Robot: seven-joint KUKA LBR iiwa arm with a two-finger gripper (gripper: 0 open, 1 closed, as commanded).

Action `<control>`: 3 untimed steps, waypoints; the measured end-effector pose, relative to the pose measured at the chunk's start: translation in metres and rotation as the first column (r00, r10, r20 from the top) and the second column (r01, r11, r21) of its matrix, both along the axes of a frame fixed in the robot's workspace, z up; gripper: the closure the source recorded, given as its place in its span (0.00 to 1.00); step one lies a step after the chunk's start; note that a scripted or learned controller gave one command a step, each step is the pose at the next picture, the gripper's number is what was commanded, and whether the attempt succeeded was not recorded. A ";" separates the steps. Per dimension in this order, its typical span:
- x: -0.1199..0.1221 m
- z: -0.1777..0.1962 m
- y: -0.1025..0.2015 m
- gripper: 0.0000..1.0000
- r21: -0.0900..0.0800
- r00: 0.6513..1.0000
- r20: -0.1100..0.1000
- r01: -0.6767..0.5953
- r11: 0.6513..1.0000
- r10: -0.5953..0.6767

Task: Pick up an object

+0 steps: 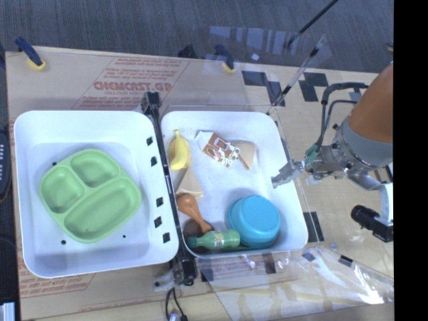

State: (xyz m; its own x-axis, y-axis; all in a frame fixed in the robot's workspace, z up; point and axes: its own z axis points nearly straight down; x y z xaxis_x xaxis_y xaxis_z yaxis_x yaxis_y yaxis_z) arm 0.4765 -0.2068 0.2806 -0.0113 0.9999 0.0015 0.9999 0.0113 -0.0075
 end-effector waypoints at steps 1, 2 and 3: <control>0.024 -0.114 0.039 0.00 0.002 0.992 -0.007 -0.124 0.992 0.124; 0.092 -0.170 0.094 0.00 -0.002 0.997 -0.001 0.076 0.997 -0.076; 0.128 -0.187 0.114 0.00 -0.004 0.991 0.003 0.133 0.991 -0.133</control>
State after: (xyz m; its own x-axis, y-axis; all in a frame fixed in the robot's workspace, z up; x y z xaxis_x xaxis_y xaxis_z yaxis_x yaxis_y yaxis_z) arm 0.6045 -0.0930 0.0933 0.1220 0.9925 -0.0029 0.9925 -0.1220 -0.0049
